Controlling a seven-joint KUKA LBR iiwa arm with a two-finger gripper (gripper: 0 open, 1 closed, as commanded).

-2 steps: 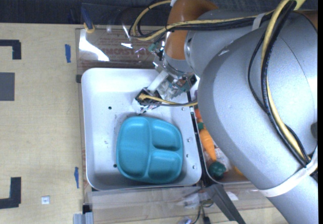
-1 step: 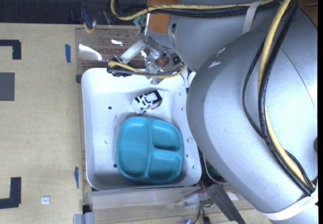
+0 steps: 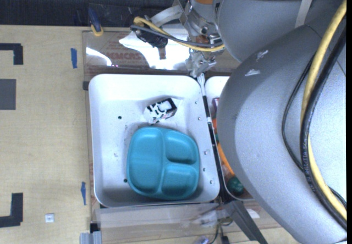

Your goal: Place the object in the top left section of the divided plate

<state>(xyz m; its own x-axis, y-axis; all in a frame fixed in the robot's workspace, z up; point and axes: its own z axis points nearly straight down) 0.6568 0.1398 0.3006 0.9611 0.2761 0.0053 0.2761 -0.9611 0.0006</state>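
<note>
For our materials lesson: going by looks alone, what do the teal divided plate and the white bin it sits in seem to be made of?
Divided plate: likely moulded plastic, matte to satin teal; its ridges are rounded, the colour is uniform and it shows only soft highlights.
White bin: probably plastic or coated metal, smooth and slightly glossy; it has rounded corners, and small dots along its right wall could be rivets or holes. The picture leaves that open.

Left bin: shallow, white, rounded corners, standing on the counter.
Right bin: white, just beside the left one, largely hidden; small orange and green items show at its left edge, too hidden to identify.
Counter: pale wood, with black corner marks at far left and blue tape tabs near the left bin.
Clear plastic sheet: glossy, beyond the bins.
</note>
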